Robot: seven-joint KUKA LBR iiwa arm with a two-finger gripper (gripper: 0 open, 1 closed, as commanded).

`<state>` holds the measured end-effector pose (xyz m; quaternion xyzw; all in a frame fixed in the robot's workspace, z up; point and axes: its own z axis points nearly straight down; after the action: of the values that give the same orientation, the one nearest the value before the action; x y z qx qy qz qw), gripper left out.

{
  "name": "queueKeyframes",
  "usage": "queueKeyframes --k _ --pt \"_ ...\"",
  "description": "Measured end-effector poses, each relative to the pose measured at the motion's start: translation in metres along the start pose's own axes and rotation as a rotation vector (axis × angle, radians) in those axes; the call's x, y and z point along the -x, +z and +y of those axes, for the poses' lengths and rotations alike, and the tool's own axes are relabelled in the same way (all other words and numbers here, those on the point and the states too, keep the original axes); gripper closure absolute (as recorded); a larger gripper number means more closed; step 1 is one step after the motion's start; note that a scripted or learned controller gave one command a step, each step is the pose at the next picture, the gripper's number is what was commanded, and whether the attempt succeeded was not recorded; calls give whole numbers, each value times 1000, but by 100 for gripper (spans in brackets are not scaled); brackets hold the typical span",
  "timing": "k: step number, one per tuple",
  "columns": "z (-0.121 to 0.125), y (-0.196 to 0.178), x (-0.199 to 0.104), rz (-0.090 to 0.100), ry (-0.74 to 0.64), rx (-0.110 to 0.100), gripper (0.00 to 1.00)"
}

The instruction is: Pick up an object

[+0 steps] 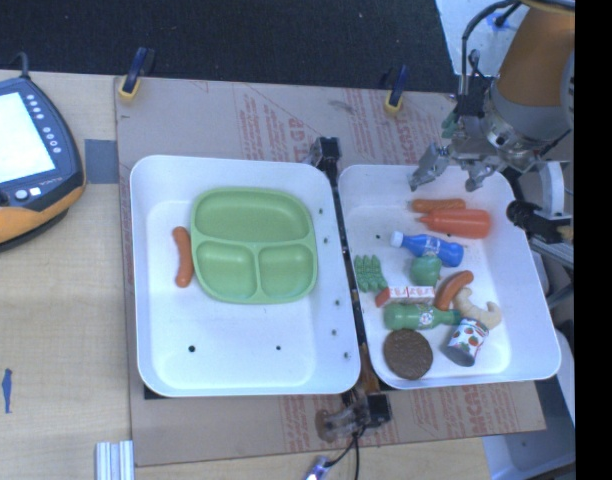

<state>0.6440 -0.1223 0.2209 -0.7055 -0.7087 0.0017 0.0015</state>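
The gripper (453, 175) hangs over the far edge of the right bin (526, 353), its two fingers (424, 173) spread apart with nothing between them. The arm (536, 58) above it enters from the right, its orange band in plain sight. Just beneath the gripper, at the far end of the right bin, lies an orange carrot (452, 218). Nearer the camera follow a blue bottle (429, 247), a small green toy (425, 269), a ridged green piece (368, 272) beside the bin's left wall, a red-and-white wrapper (406, 294), a sausage (452, 290), a green bottle (418, 317), a round brown cookie (407, 353) and a small can (466, 339). The left bin (236, 363) holds a green divided tray (254, 245), with a second sausage (183, 256) lying just left of it. A tablet-like controller (26, 158) rests on the bench (56, 348) at far left.
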Motion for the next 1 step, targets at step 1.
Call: queueKeyframes --k 1 --pt "-58 114 6 -4 -2 13 0"
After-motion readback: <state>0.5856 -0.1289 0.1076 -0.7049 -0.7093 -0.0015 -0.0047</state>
